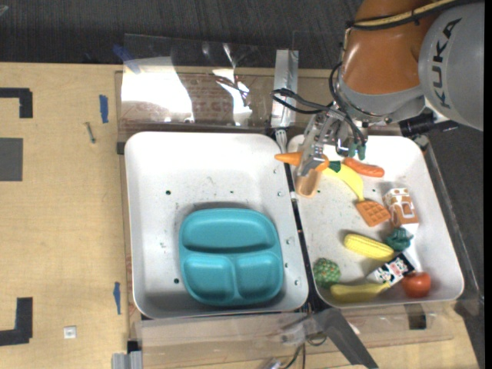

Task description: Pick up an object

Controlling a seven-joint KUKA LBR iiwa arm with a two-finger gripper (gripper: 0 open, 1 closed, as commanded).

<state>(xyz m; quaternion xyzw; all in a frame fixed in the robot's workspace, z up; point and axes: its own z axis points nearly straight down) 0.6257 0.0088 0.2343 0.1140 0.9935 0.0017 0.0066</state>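
My gripper (314, 158) hangs low over the top left corner of the right bin (440, 229), close to the wall between the two bins. An orange carrot (289, 158) pokes out to its left, and a tan piece (307, 183) lies just below it. Whether either one is held is hidden by the gripper body. Just to its right lie a yellow banana (350, 180) and a red chili (364, 168).
The right bin also holds a waffle (373, 212), a small house-shaped carton (401, 204), corn (367, 245), broccoli (327, 270), a second banana (358, 289) and a tomato (417, 284). A teal divided plate (231, 255) sits in the left bin (154, 175).
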